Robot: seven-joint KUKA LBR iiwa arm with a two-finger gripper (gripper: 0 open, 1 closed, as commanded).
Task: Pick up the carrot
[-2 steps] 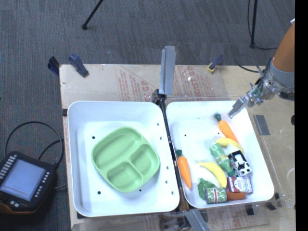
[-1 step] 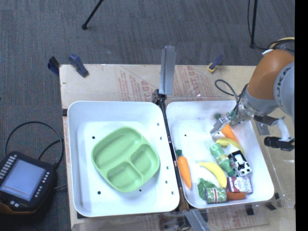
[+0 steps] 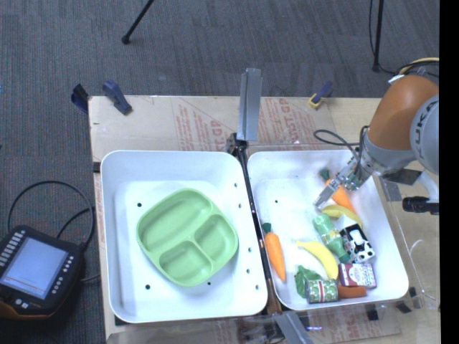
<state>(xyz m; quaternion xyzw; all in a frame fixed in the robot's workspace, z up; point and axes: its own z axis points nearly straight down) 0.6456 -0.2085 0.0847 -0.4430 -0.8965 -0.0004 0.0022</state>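
A carrot point(image 3: 275, 255) with a green top lies along the left wall of the right bin point(image 3: 287, 170), pointing toward the front. A second, smaller orange carrot point(image 3: 342, 197) with a green top lies at the right of that bin. My gripper point(image 3: 337, 189) hangs low directly over this second carrot and covers part of it. Whether it touches the carrot is unclear. The arm's orange band point(image 3: 401, 117) rises behind it at the right.
The right bin also holds two yellow bananas point(image 3: 320, 256), a green bottle point(image 3: 327, 229), a black-and-white item point(image 3: 356, 241), a green can point(image 3: 320, 289) and a dark red carton point(image 3: 357, 274). A green divided plate point(image 3: 188, 236) lies in the left bin point(image 3: 122, 178).
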